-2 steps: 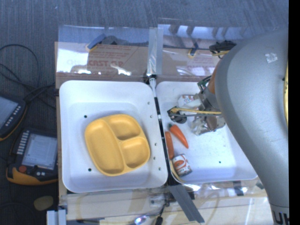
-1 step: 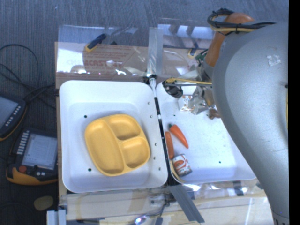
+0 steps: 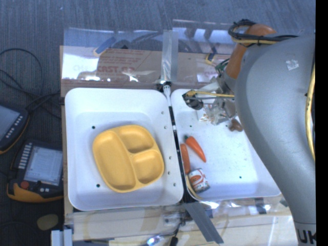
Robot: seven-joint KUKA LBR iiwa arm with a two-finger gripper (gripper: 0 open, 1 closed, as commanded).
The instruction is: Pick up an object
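Step in hand: the approach, by the look of it; the arm reaches over the right bin and the gripper sits low at that bin's far end, near a small cluster of unclear bits.
Gripper state: cannot be told; the wrist hardware is too cluttered to read.
Held object: none can be seen.
Task's things: two carrots, one lying loose on the right bin's floor, the other against its left wall; a small can near the front left corner.
Left bin: one yellow divided plate.
Count: two bins, two carrots, one can, one plate.
Next move: probably a descent squarely over one object, then a closing and a lift.
Beside the bench: a pendant on the floor.
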